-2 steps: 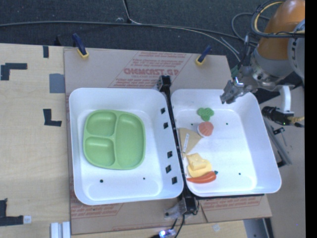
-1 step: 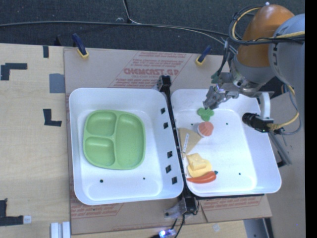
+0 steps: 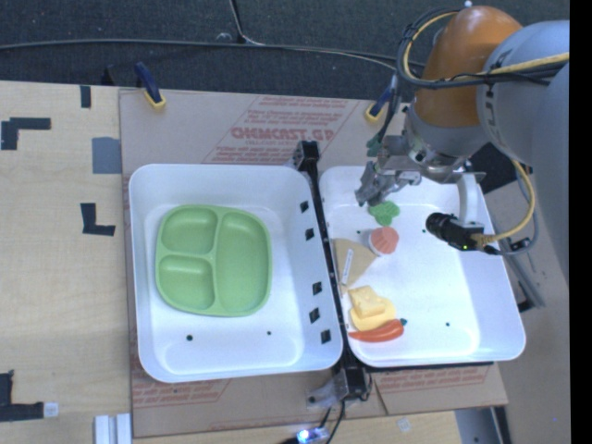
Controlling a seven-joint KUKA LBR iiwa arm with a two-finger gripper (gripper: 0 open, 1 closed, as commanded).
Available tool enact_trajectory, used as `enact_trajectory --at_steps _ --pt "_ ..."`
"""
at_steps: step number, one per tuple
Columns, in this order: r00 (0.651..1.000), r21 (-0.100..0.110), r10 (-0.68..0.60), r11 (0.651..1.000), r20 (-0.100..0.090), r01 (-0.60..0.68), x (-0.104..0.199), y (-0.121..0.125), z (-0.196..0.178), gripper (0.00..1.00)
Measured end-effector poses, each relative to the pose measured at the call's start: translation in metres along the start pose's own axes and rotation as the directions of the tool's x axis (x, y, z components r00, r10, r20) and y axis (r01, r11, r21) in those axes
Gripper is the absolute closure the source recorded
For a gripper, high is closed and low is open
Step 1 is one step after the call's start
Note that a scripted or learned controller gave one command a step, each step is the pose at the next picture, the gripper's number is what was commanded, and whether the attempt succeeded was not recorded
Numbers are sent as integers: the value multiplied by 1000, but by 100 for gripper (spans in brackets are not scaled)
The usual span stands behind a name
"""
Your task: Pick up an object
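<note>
Tool over small green piece, right bin; finger state unclear. Likely light, stiff, slippery; grip across middle.

Even, fairly bright overhead light; soft shadows under the gripper; slight overall blur, perhaps from low resolution.

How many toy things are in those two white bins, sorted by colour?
Green: 2, the divided plate and a small green piece
Pinkish red: 1
Tan wedge: 1
Yellow: 1
Red pepper: 1
Total: 6
</note>
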State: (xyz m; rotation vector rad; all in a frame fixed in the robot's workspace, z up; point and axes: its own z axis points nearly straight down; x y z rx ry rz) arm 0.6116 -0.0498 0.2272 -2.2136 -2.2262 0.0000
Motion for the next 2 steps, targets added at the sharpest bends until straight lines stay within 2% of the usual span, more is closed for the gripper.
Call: enact_trajectory --at_steps 1,2 --pt "1000 2 0 1000 1 0 61 -14 7 100" --pt "1000 1 0 1000 1 0 107 -34 -1 100"
